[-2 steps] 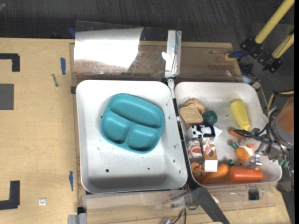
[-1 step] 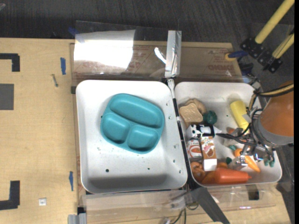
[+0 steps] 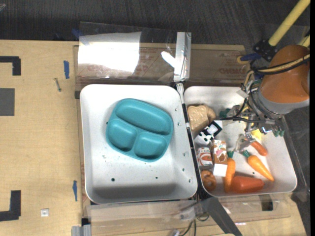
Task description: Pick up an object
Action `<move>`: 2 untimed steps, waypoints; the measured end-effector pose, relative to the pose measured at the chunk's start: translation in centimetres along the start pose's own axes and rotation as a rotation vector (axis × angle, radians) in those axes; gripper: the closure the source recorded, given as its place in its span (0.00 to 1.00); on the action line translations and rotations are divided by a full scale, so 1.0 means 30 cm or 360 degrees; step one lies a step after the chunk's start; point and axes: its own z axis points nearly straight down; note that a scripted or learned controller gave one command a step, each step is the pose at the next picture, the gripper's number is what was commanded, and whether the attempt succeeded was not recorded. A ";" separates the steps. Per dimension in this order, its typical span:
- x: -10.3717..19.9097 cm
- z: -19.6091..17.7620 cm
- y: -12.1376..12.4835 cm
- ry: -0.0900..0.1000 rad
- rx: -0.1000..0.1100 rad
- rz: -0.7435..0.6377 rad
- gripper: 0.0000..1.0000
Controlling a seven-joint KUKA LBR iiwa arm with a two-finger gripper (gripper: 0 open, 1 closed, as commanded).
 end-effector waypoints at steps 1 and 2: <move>0.259 0.075 -0.092 0.0004 0.0003 0.0378 0.00; 0.244 0.031 -0.094 -0.0017 0.0009 0.0376 1.00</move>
